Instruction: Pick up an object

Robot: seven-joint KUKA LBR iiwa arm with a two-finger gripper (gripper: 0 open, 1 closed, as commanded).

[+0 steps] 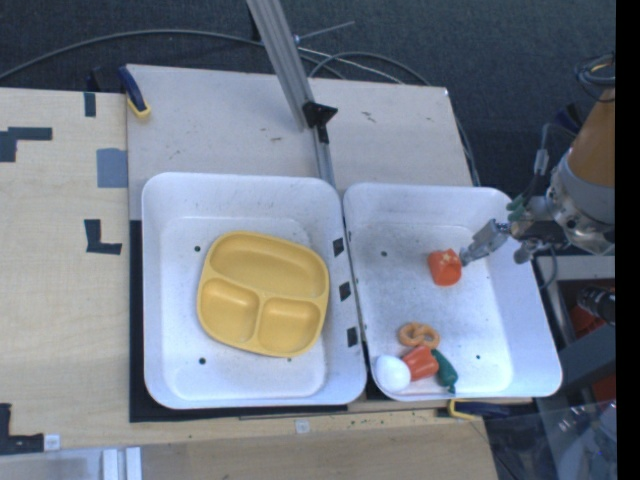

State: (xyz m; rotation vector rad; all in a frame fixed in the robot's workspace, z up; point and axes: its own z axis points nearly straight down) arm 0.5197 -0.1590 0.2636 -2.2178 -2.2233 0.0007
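Bench bears two white bins over dark floor.

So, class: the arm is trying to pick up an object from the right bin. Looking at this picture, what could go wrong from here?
1. The gripper sits beside the small red-orange object, not around it, so closing may just nudge it away.
2. The white egg, pretzel and red-and-green vegetable crowd the right bin's near corner, so a grasp there could catch several or hit the wall.
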